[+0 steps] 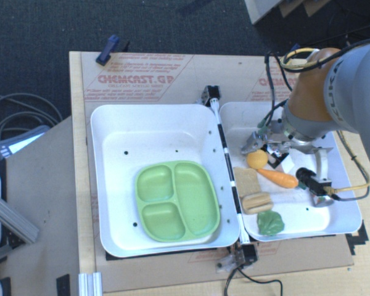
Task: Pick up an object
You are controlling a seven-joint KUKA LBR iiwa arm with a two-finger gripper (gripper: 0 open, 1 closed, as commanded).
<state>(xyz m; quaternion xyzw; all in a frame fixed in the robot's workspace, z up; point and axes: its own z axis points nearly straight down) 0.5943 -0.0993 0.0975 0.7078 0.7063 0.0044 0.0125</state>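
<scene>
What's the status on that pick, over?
Tool over right bin, next to the yellow fruit. Grasp unconfirmed. Carrot and bread slice crowd the fruit.

The arm is a thick, rounded grey cylinder that meets a glossy orange band above the wrist, with thin black cables looping along its side down to a small gripper of silvery metal and black parts.

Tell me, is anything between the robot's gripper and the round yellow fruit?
Nothing visible. The gripper sits right next to the round yellow fruit; the orange carrot lies beside the fruit, not between.
</scene>
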